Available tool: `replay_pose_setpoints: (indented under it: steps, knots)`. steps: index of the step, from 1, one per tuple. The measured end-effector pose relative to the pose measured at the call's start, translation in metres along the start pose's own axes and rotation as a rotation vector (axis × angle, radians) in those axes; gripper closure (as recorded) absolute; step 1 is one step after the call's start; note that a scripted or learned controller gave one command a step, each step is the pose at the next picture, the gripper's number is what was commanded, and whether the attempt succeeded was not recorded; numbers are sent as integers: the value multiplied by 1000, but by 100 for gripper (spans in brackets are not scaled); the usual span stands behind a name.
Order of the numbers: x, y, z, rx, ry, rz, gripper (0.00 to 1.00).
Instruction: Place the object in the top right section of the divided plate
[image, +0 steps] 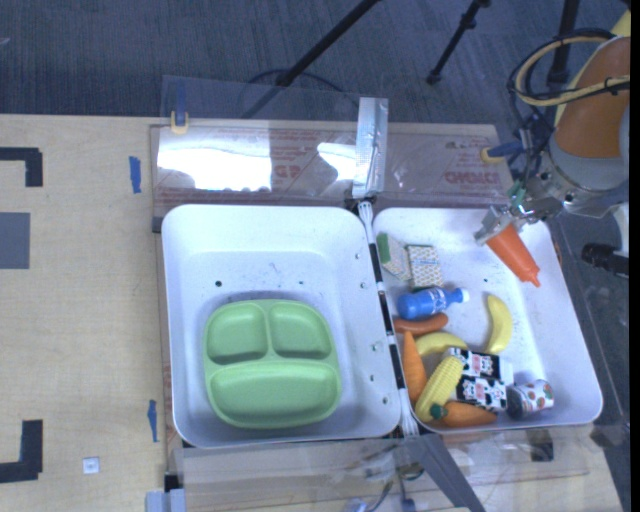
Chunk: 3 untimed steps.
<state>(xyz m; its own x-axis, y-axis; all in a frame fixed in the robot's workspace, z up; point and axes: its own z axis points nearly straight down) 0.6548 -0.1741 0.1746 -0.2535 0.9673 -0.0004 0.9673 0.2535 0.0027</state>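
Note:
A green divided plate (270, 392) lies in the left bin (200, 240); its top right section (300, 330) holds nothing. My gripper (503, 226) hangs over the far right corner of the right bin (575, 350). It is shut on the upper end of an orange carrot (518, 254). The carrot slants down to the right from the fingers, above the bin's right wall.
The right bin holds several toy foods: a checkered packet (421, 263), a blue bottle (430, 300), a banana (497, 322), corn (440, 385), a black-and-white carton (483, 378), a small can (530, 397) and more carrots (412, 365). A raised divider (378, 300) separates the bins.

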Motion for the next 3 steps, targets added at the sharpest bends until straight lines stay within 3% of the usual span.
replay_pose_setpoints:
  steps: [1,2,3]
  knots:
    - [0,0,0,0,0,0,0]
    - [100,-2,-82,1,0,317,0]
    - [131,-39,-54,8,1,682,0]
